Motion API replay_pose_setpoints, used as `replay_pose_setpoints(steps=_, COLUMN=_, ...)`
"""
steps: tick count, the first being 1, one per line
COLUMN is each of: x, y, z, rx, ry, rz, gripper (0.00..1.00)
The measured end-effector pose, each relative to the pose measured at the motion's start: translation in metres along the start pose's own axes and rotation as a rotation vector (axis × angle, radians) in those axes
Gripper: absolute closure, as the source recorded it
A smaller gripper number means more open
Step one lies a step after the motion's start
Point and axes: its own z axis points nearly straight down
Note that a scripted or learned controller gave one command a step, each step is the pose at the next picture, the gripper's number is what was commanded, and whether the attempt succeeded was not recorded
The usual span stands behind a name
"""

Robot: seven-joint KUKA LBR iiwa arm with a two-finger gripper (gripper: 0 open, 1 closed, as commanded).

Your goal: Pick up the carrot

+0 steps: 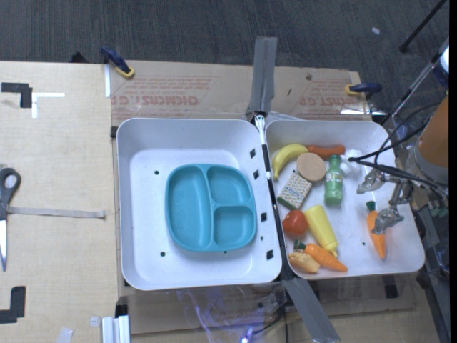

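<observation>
The gripper (388,219) hangs low over the right bin (357,269), touching the top of a carrot (376,237) by the right wall; whether it is clamped I cannot tell; another carrot (325,256) lies near the front edge; a teal plate (211,207) sits in the left bin (143,213).

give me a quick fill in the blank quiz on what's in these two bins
1. The blue divided plate lies in the ____ bin as the camera sees it.
2. The yellow banana lies in the right bin, along its ____ wall.
3. The hand is right beside a small ____ near that bin's right edge.
4. The bottle standing beside the banana is ____ in colour.

Missing words: left; far; carrot; green
</observation>
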Motion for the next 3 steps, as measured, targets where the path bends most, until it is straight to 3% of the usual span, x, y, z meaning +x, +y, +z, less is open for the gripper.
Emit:
replay_pose_setpoints(steps=1, x=0.032, y=-0.001, z=0.033, rx=-0.012, ry=0.022, rz=-0.176, gripper=0.0)
replay_pose_setpoints(steps=2, x=0.028, y=0.0, z=0.022, rx=-0.008, ry=0.016, rz=-0.181, gripper=1.0)
replay_pose_setpoints(steps=3, x=0.027, y=0.065, z=0.011, rx=-0.011, ry=0.024, rz=0.062, gripper=1.0)
